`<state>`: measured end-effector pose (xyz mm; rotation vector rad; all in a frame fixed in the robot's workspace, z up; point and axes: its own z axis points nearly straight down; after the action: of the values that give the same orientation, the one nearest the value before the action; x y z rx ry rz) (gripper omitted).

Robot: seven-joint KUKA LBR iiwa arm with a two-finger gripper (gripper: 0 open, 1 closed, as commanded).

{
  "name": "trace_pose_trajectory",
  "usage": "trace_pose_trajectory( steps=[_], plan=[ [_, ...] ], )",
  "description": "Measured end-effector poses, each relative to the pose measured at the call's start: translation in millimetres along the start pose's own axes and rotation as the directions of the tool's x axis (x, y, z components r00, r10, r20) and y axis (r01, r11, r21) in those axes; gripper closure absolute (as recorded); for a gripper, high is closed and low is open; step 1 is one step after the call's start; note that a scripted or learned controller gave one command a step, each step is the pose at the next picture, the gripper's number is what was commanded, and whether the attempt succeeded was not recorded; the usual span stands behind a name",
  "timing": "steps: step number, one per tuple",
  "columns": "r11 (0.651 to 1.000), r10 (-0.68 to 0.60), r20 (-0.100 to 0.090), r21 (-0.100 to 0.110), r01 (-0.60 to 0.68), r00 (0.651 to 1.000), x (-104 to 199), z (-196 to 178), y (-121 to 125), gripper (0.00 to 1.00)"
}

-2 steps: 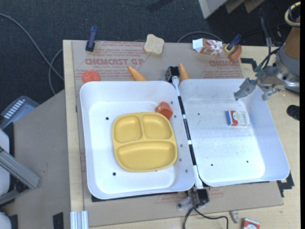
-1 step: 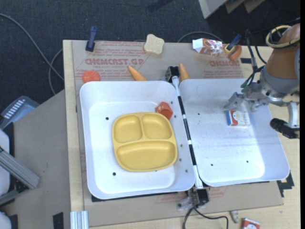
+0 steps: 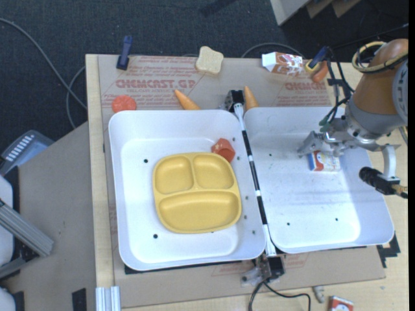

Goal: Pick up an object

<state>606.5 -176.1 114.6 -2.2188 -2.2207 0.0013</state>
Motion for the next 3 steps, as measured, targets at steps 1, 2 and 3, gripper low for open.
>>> trace_pose_trajectory(
  steps=[1, 2, 3],
  plan=[
    [1.0, -0.001, 0.001, -0.003, 0.001, 1.0, 0, -11, 1, 1.0],
    [1.0, 0.001, 0.002, -0.001, -0.001, 1.0, -36, -4, -13, 1.0],
    [1.0, 0.001, 0.001, -0.001, -0.001, 1.0, -36, -4, -12, 0.0]
  ],
)
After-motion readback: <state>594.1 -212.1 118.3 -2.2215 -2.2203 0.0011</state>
